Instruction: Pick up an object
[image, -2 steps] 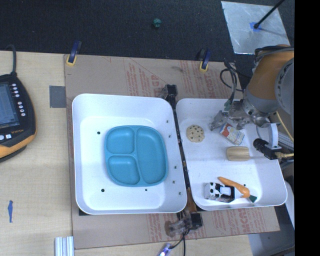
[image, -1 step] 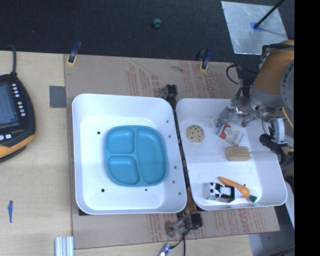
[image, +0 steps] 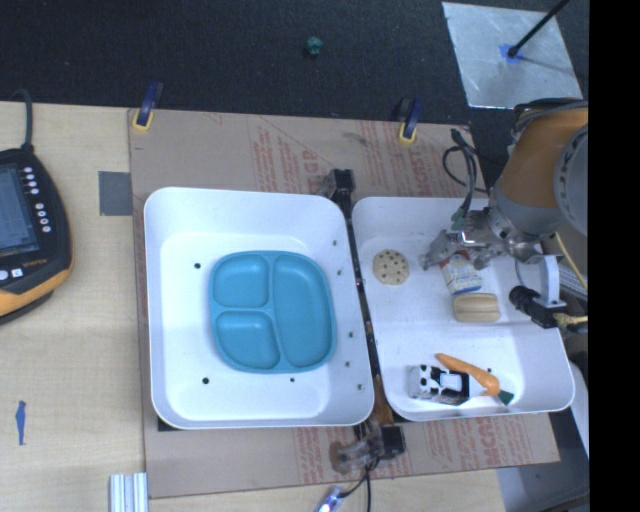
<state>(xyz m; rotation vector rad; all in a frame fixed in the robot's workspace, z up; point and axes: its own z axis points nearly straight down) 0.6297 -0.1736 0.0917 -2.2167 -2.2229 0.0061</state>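
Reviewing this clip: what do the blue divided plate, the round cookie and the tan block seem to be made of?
Blue divided plate: looks like moulded plastic, matte, one even colour with soft rounded ridges. Round cookie: probably a plastic toy, tan with dark specks, though too small to be sure. Tan block: smooth, uniform, possibly plastic or foam; unclear.

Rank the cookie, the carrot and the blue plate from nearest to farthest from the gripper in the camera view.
From the gripper:
1. Cookie, just to its left in the right bin.
2. Carrot, at that bin's near edge.
3. Blue plate, across in the left bin.
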